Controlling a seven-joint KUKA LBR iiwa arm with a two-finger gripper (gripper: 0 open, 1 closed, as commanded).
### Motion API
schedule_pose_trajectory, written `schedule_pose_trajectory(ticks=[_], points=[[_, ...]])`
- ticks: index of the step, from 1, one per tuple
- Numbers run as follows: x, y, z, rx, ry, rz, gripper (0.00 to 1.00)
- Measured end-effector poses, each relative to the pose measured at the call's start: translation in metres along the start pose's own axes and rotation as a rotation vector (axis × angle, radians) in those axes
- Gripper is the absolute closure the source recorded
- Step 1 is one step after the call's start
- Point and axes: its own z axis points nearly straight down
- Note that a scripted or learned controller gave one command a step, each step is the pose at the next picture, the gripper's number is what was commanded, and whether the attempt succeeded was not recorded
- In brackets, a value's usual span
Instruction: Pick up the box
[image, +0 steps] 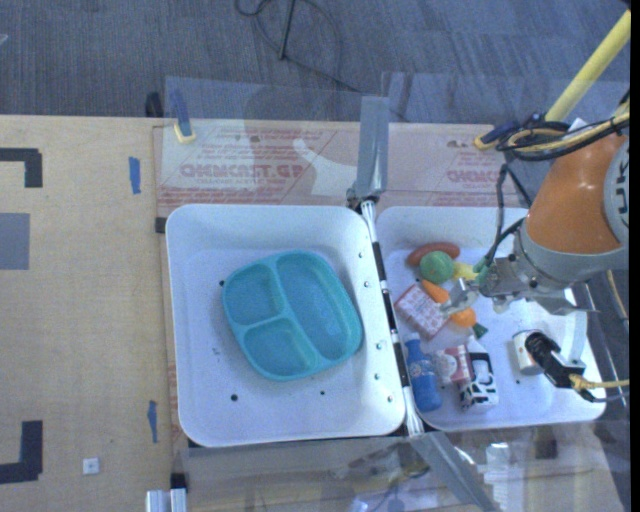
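Grey carpet at the top of the view; below it a pale wooden worktop (80, 330) with black marks and strips of blue tape, and printed cardboard (270, 165) behind two shallow white bins set side by side. Reaching in from the right over the right bin (560, 400), the grey arm (570, 215) with its orange band, ending in the jaws low above a cluster of small things. Open or closed: cannot tell against the clutter.

Just beside the jaws, on the side toward the other bin, a small yellow piece (465, 270) and an orange carrot-like piece (434, 291). Just below the jaws in the view, a second orange piece (461, 319). A little further out on that same side, the box (421, 310), pinkish red and white, lying tilted on the bin floor close to the dividing wall, near the jaws but not between them.

Up the view from the box, a green round thing (436, 265) touching a flat red one (432, 250). Down the view from the jaws, nearer the front rim, a red-and-white packet (456, 365), a black-and-white carton (480, 382) beside it, and a blue bottle (421, 380) lying along the dividing wall.

Well apart from the jaws, across the divide, the left bin (200, 250), holding a teal divided plate (292, 313) with three compartments, turned at a slant.
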Motion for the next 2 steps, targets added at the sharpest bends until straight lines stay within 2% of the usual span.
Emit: schedule_pose_trajectory(ticks=[1, 2], points=[[-0.0014, 0.1055, 0.0588, -0.005, -0.002, 0.030, 0.00], [0.0045, 0.1155, 0.0602, 0.037, 0.003, 0.304, 0.00]])
